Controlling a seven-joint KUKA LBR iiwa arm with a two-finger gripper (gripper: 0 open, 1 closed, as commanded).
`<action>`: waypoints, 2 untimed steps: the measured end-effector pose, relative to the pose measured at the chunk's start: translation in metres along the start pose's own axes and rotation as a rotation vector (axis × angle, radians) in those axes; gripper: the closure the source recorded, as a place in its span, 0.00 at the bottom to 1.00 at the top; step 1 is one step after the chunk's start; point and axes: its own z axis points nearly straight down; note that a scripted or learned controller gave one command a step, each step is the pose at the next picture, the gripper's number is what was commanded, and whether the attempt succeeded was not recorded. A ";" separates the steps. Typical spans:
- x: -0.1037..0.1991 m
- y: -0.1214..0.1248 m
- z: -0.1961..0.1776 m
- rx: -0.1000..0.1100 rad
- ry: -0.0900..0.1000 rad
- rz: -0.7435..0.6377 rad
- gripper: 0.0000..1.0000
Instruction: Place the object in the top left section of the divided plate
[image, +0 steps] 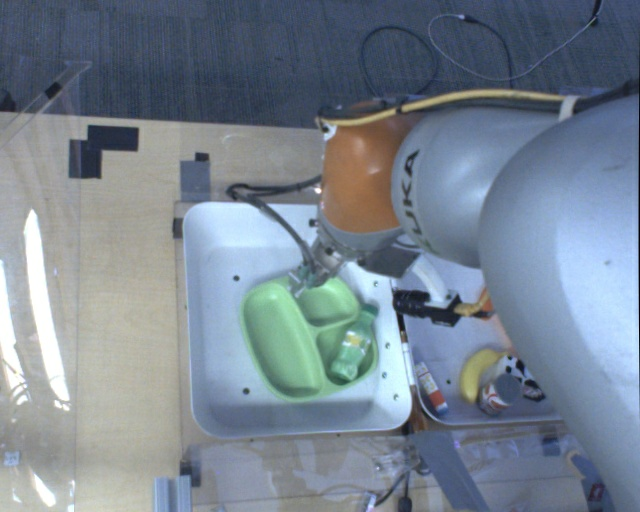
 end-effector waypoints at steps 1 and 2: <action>-0.036 0.058 -0.055 0.003 0.000 0.068 1.00; -0.077 0.036 -0.181 0.003 -0.001 0.073 1.00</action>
